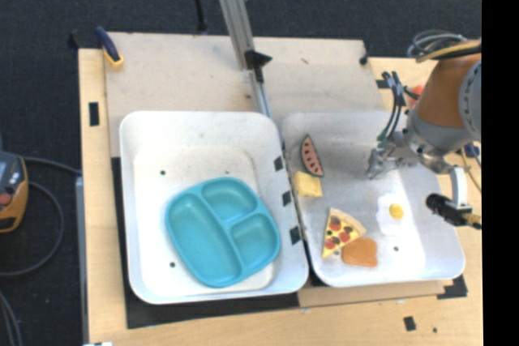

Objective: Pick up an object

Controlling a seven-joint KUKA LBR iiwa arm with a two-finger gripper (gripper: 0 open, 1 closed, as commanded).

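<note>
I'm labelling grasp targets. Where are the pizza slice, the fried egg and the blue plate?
pizza slice (340,232): camera view, middle of its topping.
fried egg (395,211): camera view, on the yolk.
blue plate (188,252): camera view, floor of its largest compartment.

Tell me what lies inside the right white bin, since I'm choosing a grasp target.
The right white bin holds a watermelon slice, yellow block, pizza slice, orange piece and fried egg. The gripper and arm cover the bin's upper right part.

One fixed camera looks down at a slant from above, taking in the whole worktop (186,77) and both bins.
</note>
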